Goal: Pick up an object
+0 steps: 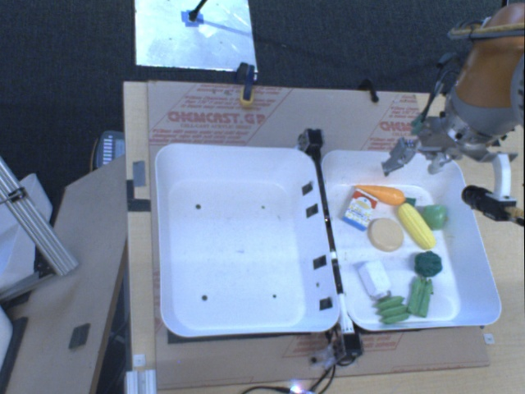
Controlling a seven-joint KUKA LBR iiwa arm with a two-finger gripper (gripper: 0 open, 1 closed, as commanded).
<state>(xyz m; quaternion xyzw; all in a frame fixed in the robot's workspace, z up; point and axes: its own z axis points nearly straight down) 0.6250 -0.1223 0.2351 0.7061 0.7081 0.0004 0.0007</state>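
carrot (382,194) behind corn (417,226), in right bin (476,257)

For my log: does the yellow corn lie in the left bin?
No, the yellow corn lies in the right bin, beside the carrot.

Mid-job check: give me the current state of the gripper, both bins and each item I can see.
gripper: above the right bin's far edge, holding nothing.
left bin: no items inside.
right bin: holds all the items.
carrot: lying flat.
corn: lying flat, beside a tan disc.
white block: lying flat.
green pods: lying near the front rim.
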